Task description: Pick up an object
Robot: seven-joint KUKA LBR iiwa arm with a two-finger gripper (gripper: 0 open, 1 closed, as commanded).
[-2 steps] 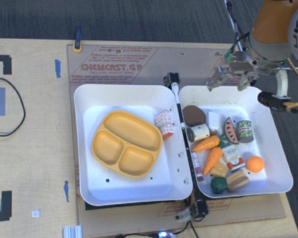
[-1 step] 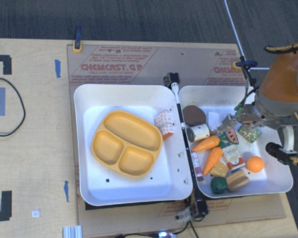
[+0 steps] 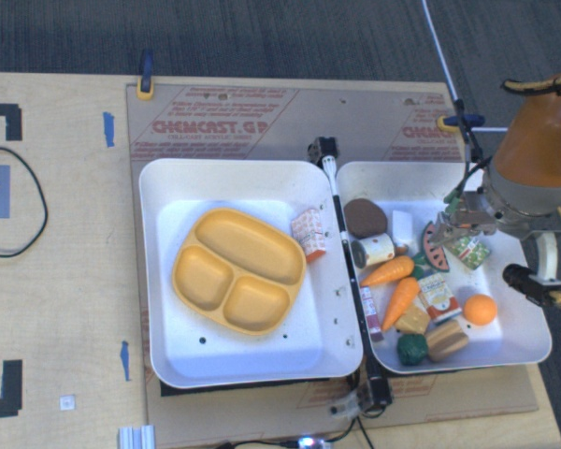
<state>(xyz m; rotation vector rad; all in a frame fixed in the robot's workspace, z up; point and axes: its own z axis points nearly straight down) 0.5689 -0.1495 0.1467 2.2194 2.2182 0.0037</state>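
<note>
The right bin (image 3: 533, 344) holds a heap of toy foods: a brown disc (image 3: 366, 217), a white can (image 3: 376, 249), two carrots (image 3: 388, 271) (image 3: 400, 299), a watermelon slice (image 3: 437, 244), a green carton (image 3: 471, 250), an orange (image 3: 481, 310), a green lump (image 3: 412, 348) and a brown roll (image 3: 446, 339). My gripper (image 3: 464, 217) hangs over that bin's far right part, just above the watermelon slice and the green carton. I see nothing held by it.
The left bin (image 3: 159, 251) carries a yellow divided plate (image 3: 238, 269) and a small red-and-white packet (image 3: 309, 230) by its right wall. A black clamp (image 3: 323, 148) sits between the bins at the back. A black cable loop (image 3: 19, 204) lies far left on the bench.
</note>
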